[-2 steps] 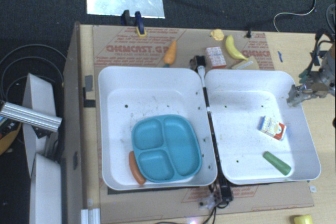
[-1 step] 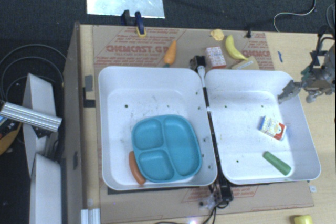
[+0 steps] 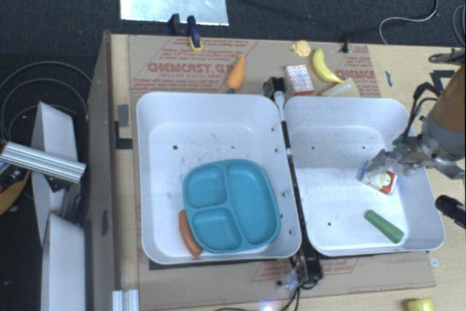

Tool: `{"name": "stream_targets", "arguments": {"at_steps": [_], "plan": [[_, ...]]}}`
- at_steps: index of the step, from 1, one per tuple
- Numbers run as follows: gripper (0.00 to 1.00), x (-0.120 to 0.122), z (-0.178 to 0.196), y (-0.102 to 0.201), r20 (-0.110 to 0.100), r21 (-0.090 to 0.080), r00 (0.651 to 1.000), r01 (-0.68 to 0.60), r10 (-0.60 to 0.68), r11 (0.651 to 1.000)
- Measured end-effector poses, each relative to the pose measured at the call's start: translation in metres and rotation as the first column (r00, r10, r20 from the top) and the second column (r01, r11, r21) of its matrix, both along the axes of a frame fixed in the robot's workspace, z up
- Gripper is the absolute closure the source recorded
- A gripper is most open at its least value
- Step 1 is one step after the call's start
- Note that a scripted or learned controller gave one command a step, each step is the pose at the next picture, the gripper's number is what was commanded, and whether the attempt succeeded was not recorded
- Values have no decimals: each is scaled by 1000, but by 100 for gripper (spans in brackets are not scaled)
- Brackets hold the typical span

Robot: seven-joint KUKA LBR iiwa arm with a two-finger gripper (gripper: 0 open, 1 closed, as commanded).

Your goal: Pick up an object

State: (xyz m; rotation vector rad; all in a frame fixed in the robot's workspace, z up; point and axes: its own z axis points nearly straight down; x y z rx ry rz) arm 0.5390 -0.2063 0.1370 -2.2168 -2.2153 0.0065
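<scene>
My gripper [image 3: 381, 165] reaches in from the right and is low over the right-hand side of the right bin [image 3: 342, 116]. It sits directly on top of a small white packet with red and blue print [image 3: 384, 181], which lies against the bin floor and is partly covered by the gripper. A green pickle-shaped piece [image 3: 384, 226] lies below it near the bin's front right corner. The left bin [image 3: 167, 120] holds a blue divided plate [image 3: 231, 205] and an orange sausage [image 3: 188, 233] beside the plate's lower left.
Behind the bins, on the cardboard, lie a carrot [image 3: 235, 73], a small printed box [image 3: 298, 79], a banana [image 3: 324, 66] and a yellowish lump [image 3: 301, 48]. A black divider strip [image 3: 286, 138] runs between the bins. Cables hang beside the arm at right.
</scene>
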Motion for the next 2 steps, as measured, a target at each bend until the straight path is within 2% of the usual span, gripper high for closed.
{"name": "stream_targets", "arguments": {"at_steps": [1, 2], "plan": [[100, 4, 17, 0, 13, -4, 1000, -3, 3, 1000], [100, 5, 28, 0, 15, -4, 1000, -4, 4, 1000]]}}
